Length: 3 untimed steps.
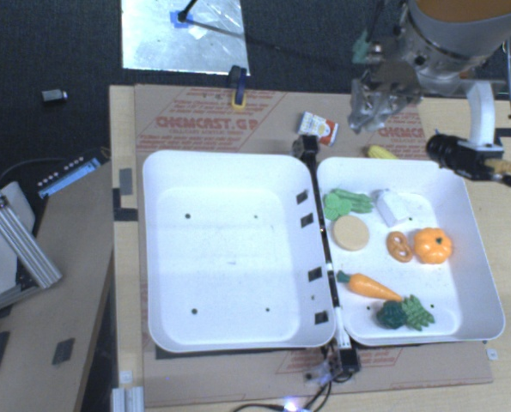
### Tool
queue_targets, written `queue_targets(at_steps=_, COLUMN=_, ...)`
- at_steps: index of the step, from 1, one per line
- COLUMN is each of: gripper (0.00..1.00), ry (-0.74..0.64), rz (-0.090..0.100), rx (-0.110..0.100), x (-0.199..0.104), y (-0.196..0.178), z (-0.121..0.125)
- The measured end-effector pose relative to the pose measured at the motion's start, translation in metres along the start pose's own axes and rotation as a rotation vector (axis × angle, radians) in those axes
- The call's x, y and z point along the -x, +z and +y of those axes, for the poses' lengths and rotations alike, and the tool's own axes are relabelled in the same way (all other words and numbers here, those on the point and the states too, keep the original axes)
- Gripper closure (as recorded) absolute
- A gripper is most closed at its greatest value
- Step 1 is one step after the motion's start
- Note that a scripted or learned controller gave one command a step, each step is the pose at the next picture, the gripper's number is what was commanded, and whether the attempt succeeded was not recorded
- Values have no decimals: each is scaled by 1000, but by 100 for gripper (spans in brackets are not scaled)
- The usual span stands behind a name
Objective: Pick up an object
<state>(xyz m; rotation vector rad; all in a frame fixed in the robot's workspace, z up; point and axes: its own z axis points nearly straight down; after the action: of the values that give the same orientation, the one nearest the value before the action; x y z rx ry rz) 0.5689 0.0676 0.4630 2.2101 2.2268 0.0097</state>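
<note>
A foil sheet (184, 22) lies beyond the bench. A yellow clamp (238, 88) grips the cardboard (203, 114). A small dark item (55, 96), possibly a clip, lies left.

Carrot (369, 286) lies in right bin (478, 256), perhaps touching broccoli (404, 313).

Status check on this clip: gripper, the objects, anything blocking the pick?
Gripper above the right bin's far rim, nothing visible between fingers. Carrot, pumpkin, pretzel, broccoli lie in that bin, untouched. Nothing blocking.
</note>
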Motion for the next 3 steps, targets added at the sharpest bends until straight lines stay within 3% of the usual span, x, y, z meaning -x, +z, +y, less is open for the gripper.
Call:
queue_targets(at_steps=2, gripper=100, ry=2, rz=0, rx=-3, x=-59, y=-67, z=-22)
queue_targets(at_steps=3, gripper=100, ry=1, rz=0, rx=-6, x=-86, y=-72, z=-45)
